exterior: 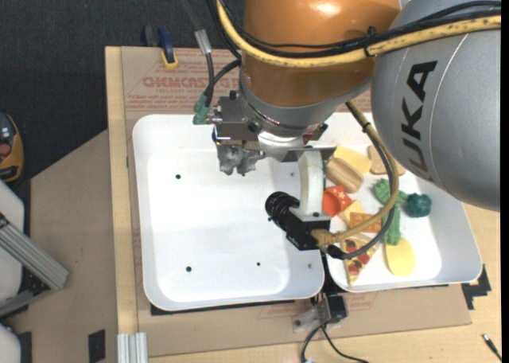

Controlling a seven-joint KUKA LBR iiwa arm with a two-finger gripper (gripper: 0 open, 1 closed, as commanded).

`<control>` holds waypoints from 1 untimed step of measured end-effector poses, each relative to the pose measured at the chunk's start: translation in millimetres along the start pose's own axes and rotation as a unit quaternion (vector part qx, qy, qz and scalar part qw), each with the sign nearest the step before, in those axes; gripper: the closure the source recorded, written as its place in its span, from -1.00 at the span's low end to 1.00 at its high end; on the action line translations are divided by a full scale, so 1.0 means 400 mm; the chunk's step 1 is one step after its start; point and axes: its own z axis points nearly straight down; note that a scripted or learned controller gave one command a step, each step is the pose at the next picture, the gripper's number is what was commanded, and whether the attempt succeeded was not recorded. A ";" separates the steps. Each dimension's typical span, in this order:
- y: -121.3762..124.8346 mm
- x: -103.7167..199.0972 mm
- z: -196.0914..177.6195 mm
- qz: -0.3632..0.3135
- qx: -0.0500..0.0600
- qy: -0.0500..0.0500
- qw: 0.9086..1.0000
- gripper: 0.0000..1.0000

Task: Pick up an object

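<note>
My gripper point(237, 159) hangs over the far middle of the left white bin point(151, 218), under the big orange band of the arm. Nothing shows beneath it but bare bin floor. The toy food lies in the right bin point(465, 251): a tan bun point(347, 169), a red piece point(336, 198), a green leafy piece point(387, 194), a dark green piece point(418, 205), a yellow piece point(400, 257) and a pizza slice point(358, 264). All of these sit to the right of the gripper, partly hidden by the arm and its cables.
A black fitting point(289, 222) and a white bracket point(312, 182) on the arm hang over the seam between the bins. Both bins rest on a cardboard sheet point(127, 99). A blue-and-yellow clamp point(167, 47) stands at its far edge.
</note>
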 end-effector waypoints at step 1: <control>0.003 0.010 -0.381 0.000 -0.007 0.004 1.000 1.00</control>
